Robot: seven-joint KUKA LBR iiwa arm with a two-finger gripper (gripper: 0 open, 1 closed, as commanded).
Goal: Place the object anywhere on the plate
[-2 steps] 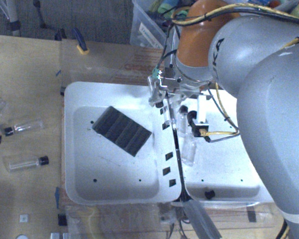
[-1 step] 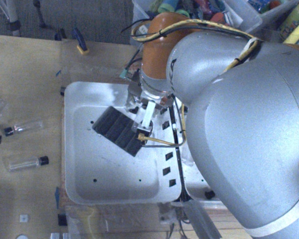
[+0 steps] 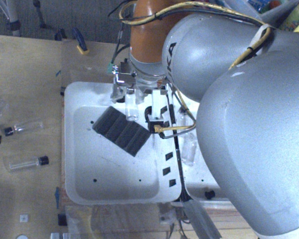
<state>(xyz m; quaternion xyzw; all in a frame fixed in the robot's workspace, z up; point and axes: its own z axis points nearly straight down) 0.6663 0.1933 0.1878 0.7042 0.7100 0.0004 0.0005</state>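
gripper [image 3: 129,102]: far end of left bin [image 3: 77,183]; grip state cannot be told
dark ribbed object [image 3: 121,131]: in bin, just near the gripper

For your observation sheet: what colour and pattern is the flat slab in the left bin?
Dark grey, nearly black, with parallel ridges; the slab shows best in the camera view.

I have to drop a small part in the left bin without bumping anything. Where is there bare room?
The left bin has bare floor along its near side, below the dark ribbed plate, and a strip left of that plate by the bin's left wall. Its far right corner is crowded: the gripper and cables hang over the plate's upper edge.
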